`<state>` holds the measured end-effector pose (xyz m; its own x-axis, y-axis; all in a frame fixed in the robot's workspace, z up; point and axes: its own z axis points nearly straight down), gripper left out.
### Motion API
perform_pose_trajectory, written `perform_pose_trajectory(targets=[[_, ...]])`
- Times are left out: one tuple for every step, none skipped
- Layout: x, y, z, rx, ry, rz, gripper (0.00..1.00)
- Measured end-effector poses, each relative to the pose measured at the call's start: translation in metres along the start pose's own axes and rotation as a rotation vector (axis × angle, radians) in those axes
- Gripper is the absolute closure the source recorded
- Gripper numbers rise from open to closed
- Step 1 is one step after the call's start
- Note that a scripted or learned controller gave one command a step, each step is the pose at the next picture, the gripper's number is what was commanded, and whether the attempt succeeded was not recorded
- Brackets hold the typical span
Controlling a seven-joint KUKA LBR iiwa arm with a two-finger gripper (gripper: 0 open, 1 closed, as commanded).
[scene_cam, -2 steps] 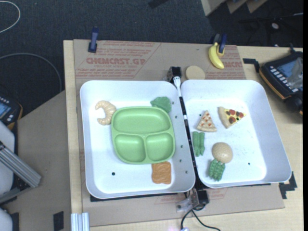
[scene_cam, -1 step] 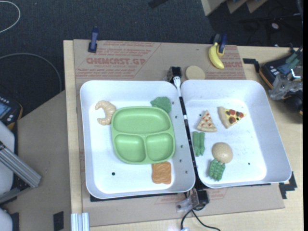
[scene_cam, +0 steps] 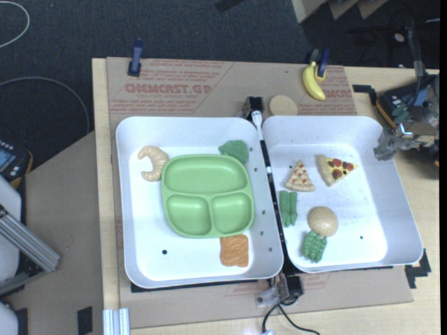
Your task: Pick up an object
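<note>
1. Nearest the camera, an orange piece (scene_cam: 235, 250) lies in the left bin (scene_cam: 133, 187) below the green tray (scene_cam: 207, 194).
2. Pizza slices (scene_cam: 336, 169) lie in the right bin (scene_cam: 391, 208), left of the claw (scene_cam: 388, 145) at its far-right rim.
3. Claw opening: cannot tell.
4. Board under the bins reads "CHEMCAST".

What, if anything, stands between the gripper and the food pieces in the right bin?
Nothing visible does. The gripper sits at the right bin's upper right rim, and only bare bin floor lies between it and the nearest piece, the pizza slice. The other pieces lie farther left and lower.
</note>
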<state>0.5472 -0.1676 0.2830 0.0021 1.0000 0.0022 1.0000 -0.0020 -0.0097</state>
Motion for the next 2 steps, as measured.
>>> perform_pose_trajectory(targets=[[0.084, 0.038, -0.104, -0.025, -0.002, -0.013, 1.0], [0.014, 0.024, -0.036, -0.004, -0.003, 0.004, 1.0]])
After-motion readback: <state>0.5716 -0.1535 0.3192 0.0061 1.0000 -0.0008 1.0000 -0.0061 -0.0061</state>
